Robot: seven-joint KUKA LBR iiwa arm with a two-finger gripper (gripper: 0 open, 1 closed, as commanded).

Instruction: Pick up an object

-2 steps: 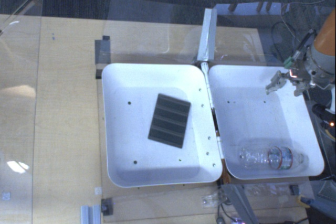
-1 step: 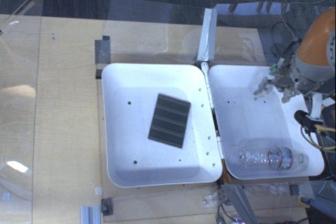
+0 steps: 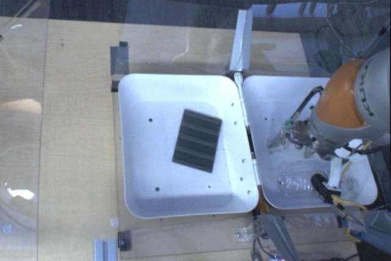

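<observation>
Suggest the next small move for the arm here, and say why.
Probably shift the hand left, across the divider, toward the dark ribbed block. The hand hangs over the right bin, where only a faint clear item lies near the front, while the block lies flat and apart in the left bin.

One fixed camera looks down at a slant on the pale wooden bench (image 3: 67,150), taking in both shallow white bins (image 3: 137,101) from moderate height.
</observation>
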